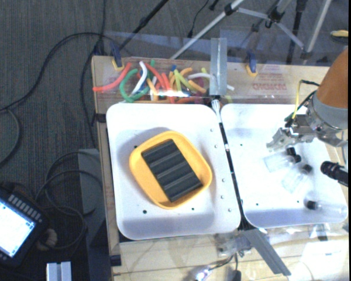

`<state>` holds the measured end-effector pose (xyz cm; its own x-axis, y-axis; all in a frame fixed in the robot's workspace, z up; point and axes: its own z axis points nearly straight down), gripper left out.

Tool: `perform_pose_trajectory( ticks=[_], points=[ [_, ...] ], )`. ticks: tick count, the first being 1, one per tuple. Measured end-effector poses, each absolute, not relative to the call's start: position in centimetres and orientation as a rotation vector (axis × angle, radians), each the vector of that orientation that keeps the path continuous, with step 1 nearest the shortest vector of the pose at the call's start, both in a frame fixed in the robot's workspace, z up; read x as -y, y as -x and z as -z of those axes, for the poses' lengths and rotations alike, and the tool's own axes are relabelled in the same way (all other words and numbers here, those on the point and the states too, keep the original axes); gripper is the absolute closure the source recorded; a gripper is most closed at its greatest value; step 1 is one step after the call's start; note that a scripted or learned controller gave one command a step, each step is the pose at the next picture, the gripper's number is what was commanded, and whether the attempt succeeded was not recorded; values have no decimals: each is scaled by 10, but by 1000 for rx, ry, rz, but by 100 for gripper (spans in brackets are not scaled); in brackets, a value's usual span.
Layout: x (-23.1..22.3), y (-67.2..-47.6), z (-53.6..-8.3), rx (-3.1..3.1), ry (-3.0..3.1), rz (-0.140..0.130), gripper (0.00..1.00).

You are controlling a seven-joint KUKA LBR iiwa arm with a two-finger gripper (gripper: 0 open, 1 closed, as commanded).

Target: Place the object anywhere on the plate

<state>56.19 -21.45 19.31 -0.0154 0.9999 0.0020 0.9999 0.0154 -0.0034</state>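
Dark ribbed object (171, 170) lies on the yellow plate (141, 179) in the left bin (120, 157), long axis running 11 to 5 o'clock. Gripper (288, 149) hangs over the right bin (251, 204), translucent fingers look parted, nothing seen between them. Object sits toward 9 o'clock from the gripper, well apart. Placement looks done.

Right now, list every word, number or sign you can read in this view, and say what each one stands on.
Red print on the clear strip behind the right bin: too blurred to read.
Lit screen of the handheld device on the floor: too small to read.
Nothing else bears text.
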Motion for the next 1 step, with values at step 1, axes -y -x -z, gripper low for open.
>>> perform_pose_trajectory(
  ticks=[1],
  points=[
    [214,-562,-193,2236,2202,-2,0]
  ],
)
